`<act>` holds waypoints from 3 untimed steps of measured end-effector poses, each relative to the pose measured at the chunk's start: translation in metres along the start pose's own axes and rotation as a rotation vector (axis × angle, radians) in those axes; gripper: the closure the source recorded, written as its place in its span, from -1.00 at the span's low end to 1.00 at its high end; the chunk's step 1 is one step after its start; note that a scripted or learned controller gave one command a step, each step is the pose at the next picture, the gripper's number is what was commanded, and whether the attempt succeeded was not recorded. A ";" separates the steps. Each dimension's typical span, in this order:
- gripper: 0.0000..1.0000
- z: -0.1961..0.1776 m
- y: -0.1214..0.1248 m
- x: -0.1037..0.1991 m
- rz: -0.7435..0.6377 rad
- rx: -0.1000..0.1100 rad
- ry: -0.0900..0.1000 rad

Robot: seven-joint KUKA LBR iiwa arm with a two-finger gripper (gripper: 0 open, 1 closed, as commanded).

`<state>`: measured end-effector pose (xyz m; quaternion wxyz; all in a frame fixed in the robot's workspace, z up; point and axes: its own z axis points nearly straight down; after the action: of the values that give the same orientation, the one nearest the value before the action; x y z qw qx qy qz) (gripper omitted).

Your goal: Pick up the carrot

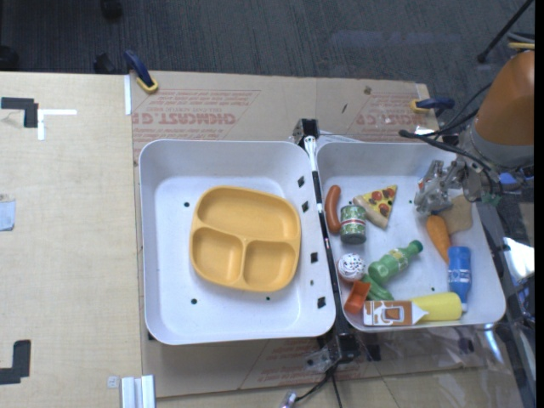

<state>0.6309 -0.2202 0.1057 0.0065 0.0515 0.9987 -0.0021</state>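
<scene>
**Entry: carrot pick — approach stage**

Carrot [439,237] — orange, tapered, lying in the right bin [489,313] near its right wall, tip pointing toward the front. Just beside it: a blue bottle [458,271] to the front-right, a tan piece [460,217] at its upper end.

Gripper [435,189] — hangs over the rear right part of the same bin, just behind the carrot's upper end. Nothing shows between the fingers; whether they are spread or closed cannot be told, as the metal parts blur together.

Step in hand, as judged: closing in on the carrot, grasp not yet made. Next move calls for a short shift forward and down, fingers set across the carrot's width and kept off the blue bottle.

Other stock, right bin: pizza slice [377,204], sausage [331,202], green bottle [394,262], small can [353,223]. Left bin: yellow divided plate [246,238].
</scene>
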 end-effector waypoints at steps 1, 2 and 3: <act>1.00 -0.075 0.059 0.002 0.305 -0.001 0.007; -1.00 -0.075 0.058 0.002 0.305 -0.001 0.007; -1.00 0.012 -0.004 0.019 0.298 -0.001 0.009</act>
<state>0.6117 -0.2224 0.0933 0.0022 0.1993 0.9799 -0.0003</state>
